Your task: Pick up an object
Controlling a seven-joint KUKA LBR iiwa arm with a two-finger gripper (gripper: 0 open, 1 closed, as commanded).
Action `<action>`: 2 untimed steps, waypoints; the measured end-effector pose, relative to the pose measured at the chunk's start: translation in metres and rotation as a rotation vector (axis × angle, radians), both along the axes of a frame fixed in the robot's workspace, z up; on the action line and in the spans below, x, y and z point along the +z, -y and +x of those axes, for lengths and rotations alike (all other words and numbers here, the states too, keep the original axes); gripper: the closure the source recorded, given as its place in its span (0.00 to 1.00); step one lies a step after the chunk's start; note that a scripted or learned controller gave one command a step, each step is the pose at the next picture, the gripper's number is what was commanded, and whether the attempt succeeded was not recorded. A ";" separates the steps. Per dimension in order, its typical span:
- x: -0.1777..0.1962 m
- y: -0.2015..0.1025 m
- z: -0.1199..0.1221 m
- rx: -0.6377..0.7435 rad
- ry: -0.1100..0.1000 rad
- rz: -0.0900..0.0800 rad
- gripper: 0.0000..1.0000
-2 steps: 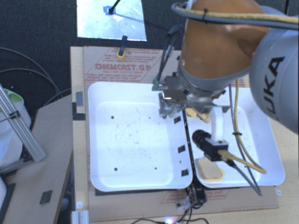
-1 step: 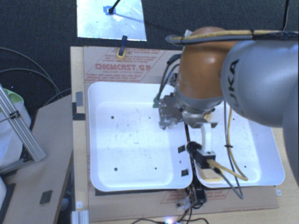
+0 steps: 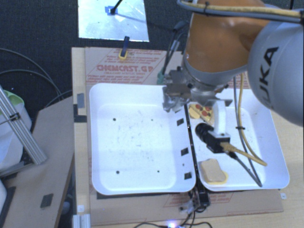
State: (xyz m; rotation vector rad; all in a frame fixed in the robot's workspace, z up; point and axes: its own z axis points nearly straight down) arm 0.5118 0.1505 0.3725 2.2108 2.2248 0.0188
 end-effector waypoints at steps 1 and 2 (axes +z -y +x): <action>-0.014 0.051 -0.026 -0.010 -0.011 -0.005 1.00; 0.058 0.121 -0.011 -0.012 -0.001 -0.006 1.00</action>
